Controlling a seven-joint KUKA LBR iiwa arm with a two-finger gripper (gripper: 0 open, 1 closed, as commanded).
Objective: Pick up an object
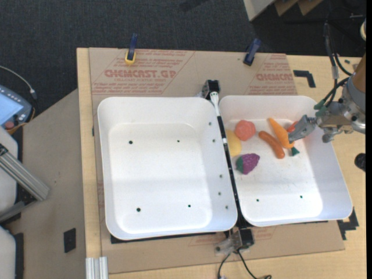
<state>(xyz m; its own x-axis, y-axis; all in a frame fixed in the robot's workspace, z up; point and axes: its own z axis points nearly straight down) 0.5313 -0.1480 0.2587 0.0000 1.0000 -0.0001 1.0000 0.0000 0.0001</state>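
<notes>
Two shallow white plastic bins sit side by side on a brown cardboard-covered worktop (174,68). The left bin (116,156) holds nothing that can be made out. The right bin (325,185) carries a cluster of small toy foods in its far half. A round red-orange toy fruit (245,129) lies near the divider between the bins, with a pale yellow piece (233,143) just beside it against the bin's left wall, partly hidden by the rim. A purple bunch-of-grapes toy with a green tip (248,163) lies nearer the front. Two orange carrot-shaped toys (276,135) lie crossed near the bin's far right part; their right ends run under the grey metal jaws (300,130) and cannot be traced.

The jaws reach in over the bin's right edge, low beside the carrots. Whether they are parted or closed, or grip anything, cannot be told. The arm's wrist is cut off at the right.
</notes>
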